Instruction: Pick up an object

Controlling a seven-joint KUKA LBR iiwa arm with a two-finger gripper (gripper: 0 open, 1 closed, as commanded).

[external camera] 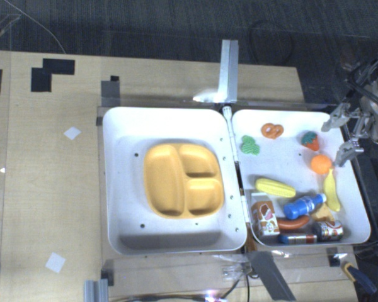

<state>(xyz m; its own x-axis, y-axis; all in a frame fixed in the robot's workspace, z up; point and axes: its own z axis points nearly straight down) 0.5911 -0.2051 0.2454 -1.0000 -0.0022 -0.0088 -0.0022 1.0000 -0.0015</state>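
Your jaws (348, 131) stand apart with nothing between them at the right edge of the frame, hanging over the upper right rim of the right bin (283, 119), so no object is picked yet. Nearest to them are the orange ball (320, 163), just below and left, and the banana (330, 190) beneath it along the bin's right wall; the ball has bare floor around it and looks the easier target. Centre over it before you descend, because a round thing probably rolls away from an off-centre close.
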